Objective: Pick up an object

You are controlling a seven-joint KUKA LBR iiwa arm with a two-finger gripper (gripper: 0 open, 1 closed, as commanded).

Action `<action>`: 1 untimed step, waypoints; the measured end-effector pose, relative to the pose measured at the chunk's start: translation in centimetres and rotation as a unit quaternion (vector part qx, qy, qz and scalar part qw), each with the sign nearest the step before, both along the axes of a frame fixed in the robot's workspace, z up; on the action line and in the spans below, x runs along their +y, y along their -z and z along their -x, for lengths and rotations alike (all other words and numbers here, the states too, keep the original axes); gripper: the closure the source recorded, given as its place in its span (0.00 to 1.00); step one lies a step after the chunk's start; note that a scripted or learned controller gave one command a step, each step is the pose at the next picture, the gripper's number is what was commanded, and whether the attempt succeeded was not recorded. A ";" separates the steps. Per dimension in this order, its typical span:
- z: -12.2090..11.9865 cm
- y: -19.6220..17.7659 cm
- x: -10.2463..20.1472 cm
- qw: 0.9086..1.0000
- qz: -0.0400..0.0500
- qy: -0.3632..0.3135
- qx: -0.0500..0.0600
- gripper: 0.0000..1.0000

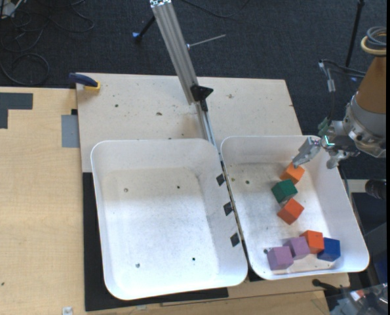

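In the right bin (352,205), purple, orange and blue blocks cluster at five o'clock. Farther, the gripper (307,153) hovers at one o'clock, touching or just above an orange block (292,172); its grip is unclear. Descend squarely, avoiding the neighbouring green block (284,190).

Your right bin (352,205): seven blocks, three mid-bin (287,191), four at five o'clock (304,247). Left bin (116,176) sits at its nine o'clock.
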State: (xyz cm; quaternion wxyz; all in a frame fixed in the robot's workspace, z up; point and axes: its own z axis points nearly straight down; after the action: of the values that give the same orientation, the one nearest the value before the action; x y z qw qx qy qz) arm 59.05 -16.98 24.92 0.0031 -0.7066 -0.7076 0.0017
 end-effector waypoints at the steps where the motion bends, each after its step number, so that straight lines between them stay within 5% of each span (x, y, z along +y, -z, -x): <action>1: -0.1 -0.2 0.0 1.000 0.000 0.000 -0.002 0.00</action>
State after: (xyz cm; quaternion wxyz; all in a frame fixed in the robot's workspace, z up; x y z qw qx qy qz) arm 59.13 -17.00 25.14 0.0014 -0.7065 -0.7077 0.0006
